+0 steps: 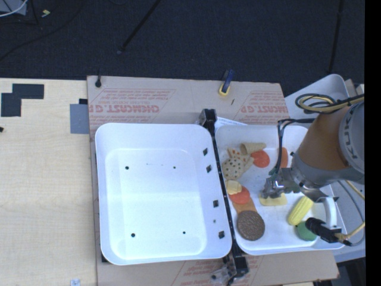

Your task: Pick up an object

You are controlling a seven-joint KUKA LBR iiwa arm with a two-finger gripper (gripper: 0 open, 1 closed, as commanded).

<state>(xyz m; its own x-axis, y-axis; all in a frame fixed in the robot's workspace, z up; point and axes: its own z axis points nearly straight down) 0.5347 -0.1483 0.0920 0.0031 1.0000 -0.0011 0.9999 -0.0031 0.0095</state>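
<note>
The right bin [271,243] holds several toy foods: a tan waffle piece [236,165], a cone-like piece [252,148], a red disc [260,158], a yellow and orange piece [237,192], a brown round cookie [250,225], a pale yellow flat piece [274,201], a yellow corn cob [299,210] and a green item [306,230]. My gripper [274,188] is low in this bin, right over the pale yellow flat piece. Its fingertips are hard to make out against the clutter.
The left bin [107,159] sits beside the right one, with a black clamp divider [217,171] between them. Cables [312,103] loop behind the arm at the right. A blue and yellow clip [226,83] lies on the cardboard at the back.
</note>
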